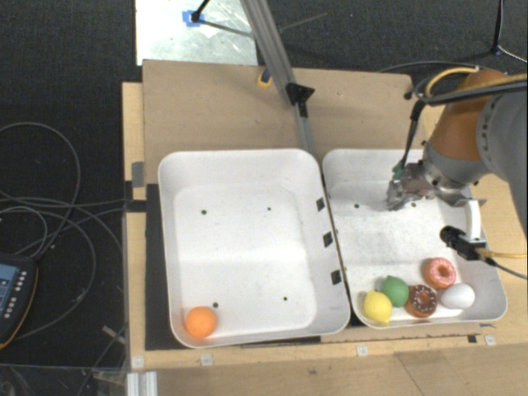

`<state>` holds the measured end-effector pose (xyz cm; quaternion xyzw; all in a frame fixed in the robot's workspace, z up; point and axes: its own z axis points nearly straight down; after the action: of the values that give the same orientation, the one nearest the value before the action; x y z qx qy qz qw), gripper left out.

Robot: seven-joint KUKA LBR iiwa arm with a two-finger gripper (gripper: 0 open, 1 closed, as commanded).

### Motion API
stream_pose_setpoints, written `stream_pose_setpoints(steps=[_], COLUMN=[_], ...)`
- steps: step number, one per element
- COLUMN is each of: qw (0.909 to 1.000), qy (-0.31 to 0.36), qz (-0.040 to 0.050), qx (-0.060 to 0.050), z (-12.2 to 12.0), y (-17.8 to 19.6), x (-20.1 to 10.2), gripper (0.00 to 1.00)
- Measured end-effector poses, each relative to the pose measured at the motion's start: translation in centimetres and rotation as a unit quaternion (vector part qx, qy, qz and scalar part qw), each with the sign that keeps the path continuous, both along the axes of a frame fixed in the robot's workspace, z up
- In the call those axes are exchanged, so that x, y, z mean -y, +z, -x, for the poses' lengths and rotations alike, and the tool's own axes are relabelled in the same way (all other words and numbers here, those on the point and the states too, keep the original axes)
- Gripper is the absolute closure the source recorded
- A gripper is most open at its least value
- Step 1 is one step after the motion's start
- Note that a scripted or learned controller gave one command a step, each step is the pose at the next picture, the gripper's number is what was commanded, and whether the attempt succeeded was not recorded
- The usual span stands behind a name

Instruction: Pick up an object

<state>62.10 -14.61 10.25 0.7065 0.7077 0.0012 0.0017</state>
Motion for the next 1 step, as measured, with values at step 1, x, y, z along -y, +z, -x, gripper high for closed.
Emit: stream_pose_setpoints(steps=[1], qw=[1.0000], qy=[0.001], qz=[0.0006], qx=[0.002], z=[-0.77], y=[6.33], x=[0.37], gripper=[1.00])
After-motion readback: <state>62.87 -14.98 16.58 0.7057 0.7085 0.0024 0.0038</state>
